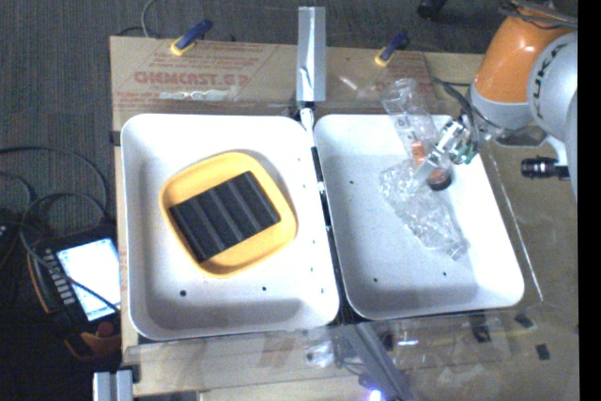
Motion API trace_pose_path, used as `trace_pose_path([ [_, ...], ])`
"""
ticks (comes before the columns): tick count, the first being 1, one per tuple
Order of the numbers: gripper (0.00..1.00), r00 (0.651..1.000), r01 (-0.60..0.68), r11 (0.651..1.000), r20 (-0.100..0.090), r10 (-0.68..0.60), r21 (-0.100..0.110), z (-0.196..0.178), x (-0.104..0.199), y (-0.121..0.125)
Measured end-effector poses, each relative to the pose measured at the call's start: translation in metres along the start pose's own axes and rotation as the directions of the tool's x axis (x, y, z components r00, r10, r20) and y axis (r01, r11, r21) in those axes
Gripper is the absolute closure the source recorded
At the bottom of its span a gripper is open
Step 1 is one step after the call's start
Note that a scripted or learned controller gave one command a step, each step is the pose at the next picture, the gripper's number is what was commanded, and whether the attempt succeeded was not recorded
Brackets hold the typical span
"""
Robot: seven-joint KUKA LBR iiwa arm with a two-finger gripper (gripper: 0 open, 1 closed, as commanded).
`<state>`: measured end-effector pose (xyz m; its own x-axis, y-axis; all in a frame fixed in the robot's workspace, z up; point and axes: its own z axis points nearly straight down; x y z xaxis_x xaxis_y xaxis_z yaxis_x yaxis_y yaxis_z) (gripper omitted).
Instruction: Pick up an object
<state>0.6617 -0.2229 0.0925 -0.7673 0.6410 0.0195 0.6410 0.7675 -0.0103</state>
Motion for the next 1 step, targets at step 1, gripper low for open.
trace_pose_path([
  [1,1.00,1.000,0.001,1.000,-0.004,-0.001,0.002,-0.0082,0.0016,0.0004],
])
